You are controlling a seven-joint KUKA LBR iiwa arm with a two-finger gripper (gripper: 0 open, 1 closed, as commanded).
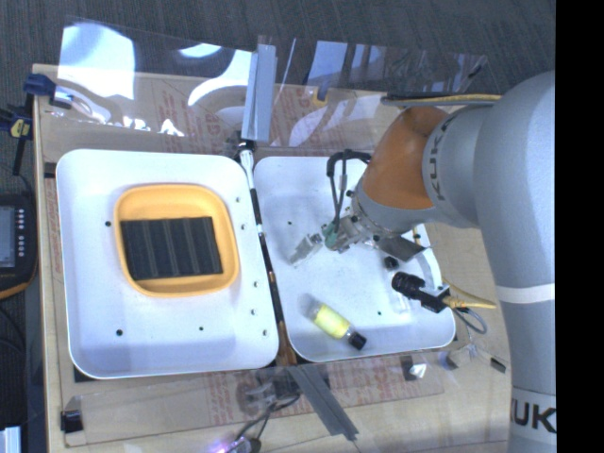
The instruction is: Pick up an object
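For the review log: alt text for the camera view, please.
The grey arm reaches from the right into the right bin, where a yellow marker lies near the front. The left bin holds a yellow tray.

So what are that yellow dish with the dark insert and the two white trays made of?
The yellow dish looks like matte moulded plastic or rubber: rounded corners, soft even colour. Its dark ribbed insert could be foam or rubber; the look leaves that open. The left white tray and the right white tray seem thin formed plastic, smooth, slightly glossy, with rounded rims.
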